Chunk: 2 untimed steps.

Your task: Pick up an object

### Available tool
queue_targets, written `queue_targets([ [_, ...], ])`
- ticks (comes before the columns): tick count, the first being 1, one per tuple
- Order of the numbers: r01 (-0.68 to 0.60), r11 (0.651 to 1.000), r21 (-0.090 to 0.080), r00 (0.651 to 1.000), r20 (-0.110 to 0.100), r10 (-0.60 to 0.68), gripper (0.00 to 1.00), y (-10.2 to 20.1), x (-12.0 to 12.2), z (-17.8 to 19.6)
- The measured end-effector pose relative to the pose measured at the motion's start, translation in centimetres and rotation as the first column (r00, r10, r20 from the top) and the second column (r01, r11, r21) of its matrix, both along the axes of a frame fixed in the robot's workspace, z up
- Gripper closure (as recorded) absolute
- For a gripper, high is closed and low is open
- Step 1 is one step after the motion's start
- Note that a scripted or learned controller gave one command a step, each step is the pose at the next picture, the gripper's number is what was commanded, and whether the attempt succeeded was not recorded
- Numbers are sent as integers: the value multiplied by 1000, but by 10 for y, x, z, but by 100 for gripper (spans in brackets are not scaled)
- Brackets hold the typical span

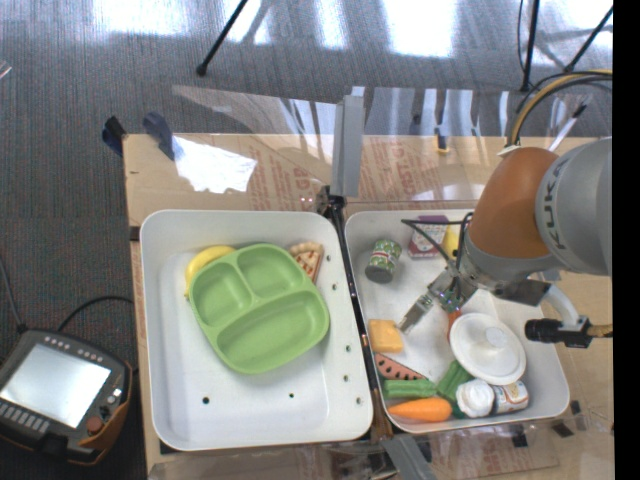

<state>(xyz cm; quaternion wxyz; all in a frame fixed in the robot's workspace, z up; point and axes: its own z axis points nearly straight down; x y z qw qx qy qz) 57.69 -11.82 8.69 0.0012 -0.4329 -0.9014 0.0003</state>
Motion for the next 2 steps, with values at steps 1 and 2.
queue_targets([
  [1,-6,1000,0,1000,-1,6,100,2,1,9],
  [2,-9,1000,-9,1000,21,9,100,-100,30,150],
])
